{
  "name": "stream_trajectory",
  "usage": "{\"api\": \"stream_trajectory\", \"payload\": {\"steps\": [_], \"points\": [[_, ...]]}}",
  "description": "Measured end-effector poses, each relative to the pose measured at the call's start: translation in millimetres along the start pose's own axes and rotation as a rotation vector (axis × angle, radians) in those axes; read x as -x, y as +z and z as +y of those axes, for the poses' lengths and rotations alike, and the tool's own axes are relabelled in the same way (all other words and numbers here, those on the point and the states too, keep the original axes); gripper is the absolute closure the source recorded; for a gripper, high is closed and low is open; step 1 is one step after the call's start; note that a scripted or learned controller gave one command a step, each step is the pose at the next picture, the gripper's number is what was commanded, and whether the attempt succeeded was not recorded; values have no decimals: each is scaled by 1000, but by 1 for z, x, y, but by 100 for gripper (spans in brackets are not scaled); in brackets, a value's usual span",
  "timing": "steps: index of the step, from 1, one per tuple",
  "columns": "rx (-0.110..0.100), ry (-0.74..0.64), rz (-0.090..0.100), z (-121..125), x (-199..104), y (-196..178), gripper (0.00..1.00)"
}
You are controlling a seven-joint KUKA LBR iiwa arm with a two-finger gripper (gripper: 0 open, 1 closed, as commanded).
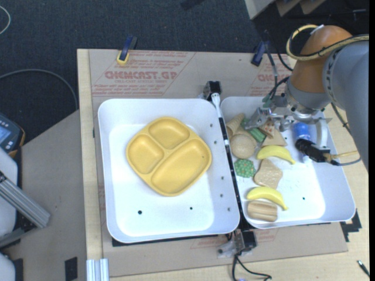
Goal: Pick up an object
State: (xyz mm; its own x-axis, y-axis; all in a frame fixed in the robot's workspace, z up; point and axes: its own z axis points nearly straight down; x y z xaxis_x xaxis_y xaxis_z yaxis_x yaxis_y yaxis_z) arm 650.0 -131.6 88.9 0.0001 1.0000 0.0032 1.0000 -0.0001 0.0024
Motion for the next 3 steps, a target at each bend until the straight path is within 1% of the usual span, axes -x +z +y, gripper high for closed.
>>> {"api": "stream_trajectory", "payload": {"steps": [1, 2, 3], "points": [[11, -1, -1, 3, 0, -15, 100], [1, -1, -4, -1, -9, -67, 100], [5, -1, -5, 4, -5, -129, 100]]}}
